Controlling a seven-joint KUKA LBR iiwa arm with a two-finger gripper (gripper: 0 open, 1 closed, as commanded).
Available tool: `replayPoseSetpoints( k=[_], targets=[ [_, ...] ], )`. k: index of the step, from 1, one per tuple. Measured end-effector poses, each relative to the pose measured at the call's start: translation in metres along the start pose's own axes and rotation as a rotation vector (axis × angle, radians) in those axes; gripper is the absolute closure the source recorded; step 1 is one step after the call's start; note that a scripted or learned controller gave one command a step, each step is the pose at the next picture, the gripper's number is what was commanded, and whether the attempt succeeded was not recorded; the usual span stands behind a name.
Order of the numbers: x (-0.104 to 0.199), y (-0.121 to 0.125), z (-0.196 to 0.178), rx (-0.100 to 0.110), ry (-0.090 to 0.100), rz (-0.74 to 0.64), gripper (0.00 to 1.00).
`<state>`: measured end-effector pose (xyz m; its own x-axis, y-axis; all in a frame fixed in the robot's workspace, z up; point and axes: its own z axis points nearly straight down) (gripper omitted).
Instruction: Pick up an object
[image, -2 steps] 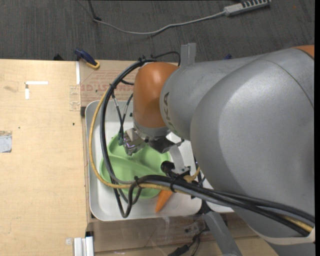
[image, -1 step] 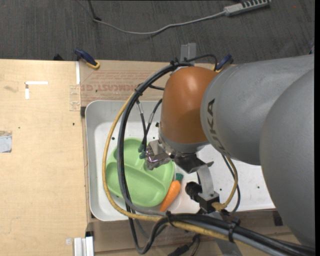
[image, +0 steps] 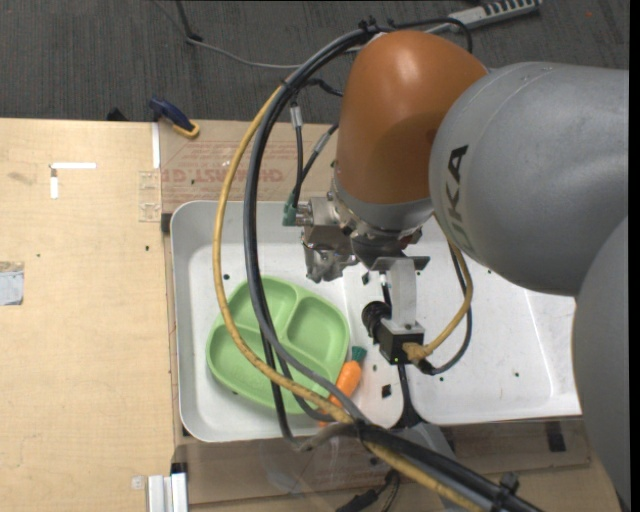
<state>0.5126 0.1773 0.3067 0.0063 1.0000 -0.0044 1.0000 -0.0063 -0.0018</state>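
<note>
One grey arm (image: 540, 160), with its orange band (image: 400, 110) just above the wrist, reaches in from the right and ends at the claw (image: 322, 262). The claw hangs low over the left white bin (image: 192, 300), about midway across it and closer to its far wall than to its near one. From this angle the wrist hides most of the claw, so I cannot tell whether it is open or closed, and nothing can be seen gripped in it.

Left of the claw, beyond the bin's rim, lies the bare tan bench top (image: 80, 320). To the claw's right is the second white bin (image: 520, 340), much of it under the arm.

Black and yellow cables (image: 245, 250) loop down from the wrist past the claw's left side and run on toward the camera.

On the camera side of the claw, slightly to its left, a green divided plate (image: 305, 335) lies on the floor of the left bin, with the cables crossing in front of it; its nearest compartment sits almost directly under the claw. An orange carrot-shaped toy (image: 347, 380) with a green tip lies further toward the camera from the claw, just beside the plate's right rim; whether they touch is unclear.

Far beyond the claw and to its left, outside the bins, sits a small blue and yellow clip (image: 172, 115).
</note>
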Motion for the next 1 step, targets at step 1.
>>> replayPoseSetpoints(
  k=[1],
  targets=[
    [0.0325, -0.0357, 0.0516, 0.003, -0.002, 0.589, 1.00]
  ],
)
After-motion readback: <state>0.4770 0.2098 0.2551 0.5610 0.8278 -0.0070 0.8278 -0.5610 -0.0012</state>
